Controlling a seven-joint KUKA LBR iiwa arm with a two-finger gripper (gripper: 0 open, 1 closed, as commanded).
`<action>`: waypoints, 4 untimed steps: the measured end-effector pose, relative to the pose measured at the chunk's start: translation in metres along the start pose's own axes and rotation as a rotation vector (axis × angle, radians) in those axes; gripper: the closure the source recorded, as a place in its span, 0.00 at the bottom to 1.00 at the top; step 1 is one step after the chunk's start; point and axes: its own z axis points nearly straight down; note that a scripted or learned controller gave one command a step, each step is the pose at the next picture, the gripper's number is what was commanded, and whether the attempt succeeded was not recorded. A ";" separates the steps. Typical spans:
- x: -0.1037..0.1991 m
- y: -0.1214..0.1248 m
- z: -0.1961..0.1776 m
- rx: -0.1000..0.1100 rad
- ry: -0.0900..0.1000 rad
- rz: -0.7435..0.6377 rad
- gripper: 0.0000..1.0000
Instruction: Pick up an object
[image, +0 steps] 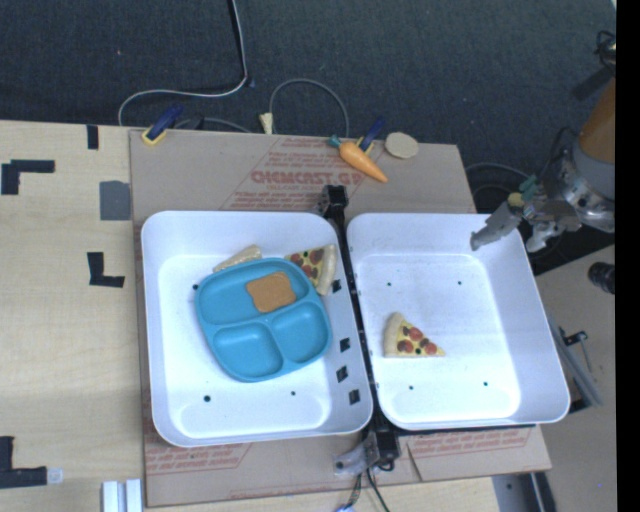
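Camera view: one slanted look down on both bins
Counter (60, 330): light wood, with a brown cardboard sheet (300, 175) under the bins
Left bin (165, 400): shallow and white, left of the black joint between the bins
Blue tray (262, 320): sectioned plate lying in the left bin, toward its far right part
Brown square (270, 292): toast-like piece resting in the tray's far compartment
Pizza slice in left bin (315, 265): toy slice at the tray's far right edge, near the bin's right wall
Pale piece (237, 259): partly hidden behind the tray's far edge; what it is cannot be told
Right bin (530, 300): shallow and white
Pizza slice in right bin (408, 338): toy slice lying flat on the bin floor, left of centre, well apart from the arm
Toy carrot (360, 160): on the cardboard beyond the bins, just beside a beige disc (401, 146)
Arm (590, 150): at the right edge, above the right bin's far right corner
End effector (497, 226): grey tip over the right bin's far right rim, touching no object; whether released or clenched cannot be told
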 end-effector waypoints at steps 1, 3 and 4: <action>0.070 -0.031 0.067 0.029 0.015 -0.006 0.00; 0.110 0.018 0.082 0.008 0.009 -0.008 0.00; 0.091 -0.003 0.191 0.018 0.008 -0.001 0.00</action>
